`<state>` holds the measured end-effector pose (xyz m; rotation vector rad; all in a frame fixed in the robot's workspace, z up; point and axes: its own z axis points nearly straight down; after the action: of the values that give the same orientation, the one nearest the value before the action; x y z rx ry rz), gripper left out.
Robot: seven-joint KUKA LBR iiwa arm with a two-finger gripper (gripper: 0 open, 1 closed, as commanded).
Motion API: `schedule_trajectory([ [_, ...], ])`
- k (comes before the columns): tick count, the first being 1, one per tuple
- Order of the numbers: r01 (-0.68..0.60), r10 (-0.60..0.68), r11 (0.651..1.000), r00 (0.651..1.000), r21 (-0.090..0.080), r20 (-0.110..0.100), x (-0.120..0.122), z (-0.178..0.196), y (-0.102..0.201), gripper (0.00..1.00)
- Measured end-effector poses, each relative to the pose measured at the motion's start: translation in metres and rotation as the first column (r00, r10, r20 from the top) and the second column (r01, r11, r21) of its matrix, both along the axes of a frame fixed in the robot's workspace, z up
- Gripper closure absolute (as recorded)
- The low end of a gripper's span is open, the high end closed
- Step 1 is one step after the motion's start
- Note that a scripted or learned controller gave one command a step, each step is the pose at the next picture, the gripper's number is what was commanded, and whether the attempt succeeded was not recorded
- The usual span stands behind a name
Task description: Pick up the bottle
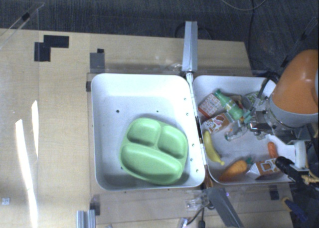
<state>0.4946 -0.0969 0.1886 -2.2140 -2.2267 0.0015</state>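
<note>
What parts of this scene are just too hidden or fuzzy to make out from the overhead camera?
- Claw: blurred and small in the camera view, so its grip is unclear.
- Bottle: green; its far end is lost among the clutter by the claw.
- Right bin: its right side is hidden under the arm.
- Packets: labels too small to read.
- Carrot and banana: plain enough.

Tray (pixel 154 151) lies in left bin (pixel 107 92); bottle (pixel 230 105) and banana (pixel 212 148) in right bin (pixel 207 86).
</note>
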Motion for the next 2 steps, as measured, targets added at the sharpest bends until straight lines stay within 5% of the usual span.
schedule_trajectory([
  [1,0.219,-0.219,0.976,0.976,-0.001,0.003,0.076,0.035,-0.039,0.00],
  [2,0.036,-0.036,0.999,0.999,0.000,0.000,0.121,-0.065,0.003,0.00],
])
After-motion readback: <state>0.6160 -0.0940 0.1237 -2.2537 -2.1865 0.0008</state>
